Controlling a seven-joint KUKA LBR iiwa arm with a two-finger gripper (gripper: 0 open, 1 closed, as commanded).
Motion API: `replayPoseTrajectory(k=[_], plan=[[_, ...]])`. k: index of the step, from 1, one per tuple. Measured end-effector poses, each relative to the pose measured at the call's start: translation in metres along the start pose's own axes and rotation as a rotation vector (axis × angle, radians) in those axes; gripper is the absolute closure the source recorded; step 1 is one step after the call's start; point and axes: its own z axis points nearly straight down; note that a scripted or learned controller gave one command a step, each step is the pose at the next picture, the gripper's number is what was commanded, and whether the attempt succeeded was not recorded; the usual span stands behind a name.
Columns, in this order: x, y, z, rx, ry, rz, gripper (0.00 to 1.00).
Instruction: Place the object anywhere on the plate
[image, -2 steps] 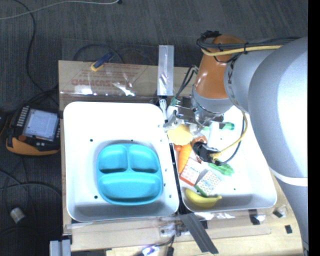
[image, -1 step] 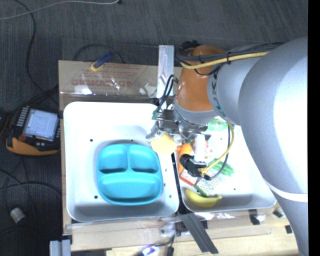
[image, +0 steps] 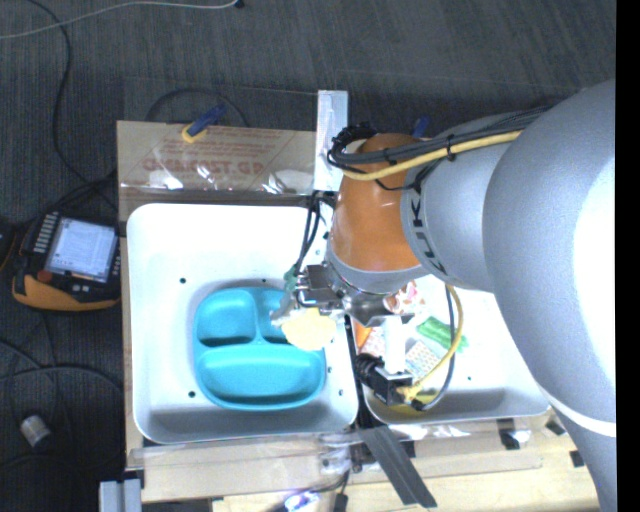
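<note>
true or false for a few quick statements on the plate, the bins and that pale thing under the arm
1. The blue divided plastic plate lies in the left shallow white bin. True.
2. The plate is round with one compartment. False: it is roughly rectangular, with several compartments.
3. A pale yellowish rounded object sits at the plate's right edge. True.
4. The right white bin holds mixed small items. True.
5. The grey arm with the orange band comes in from the picture's left. False: from the right.
</note>
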Motion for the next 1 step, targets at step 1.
replayPoseTrajectory(k=[1], plan=[[-0.0004,0.0001,0.0000,0.000,0.000,0.001,0.00]])
